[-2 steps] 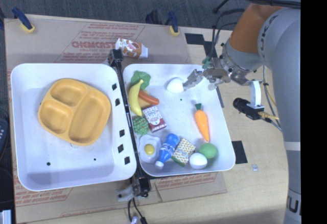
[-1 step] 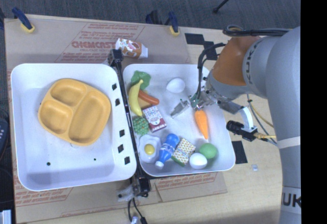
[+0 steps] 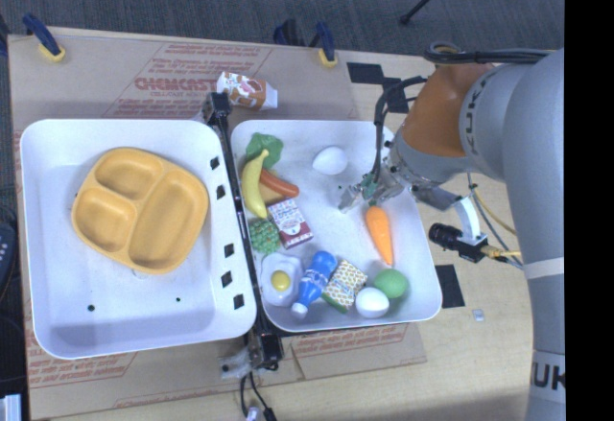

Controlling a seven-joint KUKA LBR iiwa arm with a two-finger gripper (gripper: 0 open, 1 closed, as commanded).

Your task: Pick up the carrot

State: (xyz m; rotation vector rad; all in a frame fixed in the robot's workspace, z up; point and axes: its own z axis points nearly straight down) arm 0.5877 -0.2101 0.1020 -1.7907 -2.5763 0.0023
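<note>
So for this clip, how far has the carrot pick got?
Done: the gripper is down in the right bin, right at the carrot's top end. In hand: nothing shows between its fingers; the carrot lies flat on the bin floor, right of the small red carton and above the green ball. Left: closing on the carrot and lifting it out.
</note>
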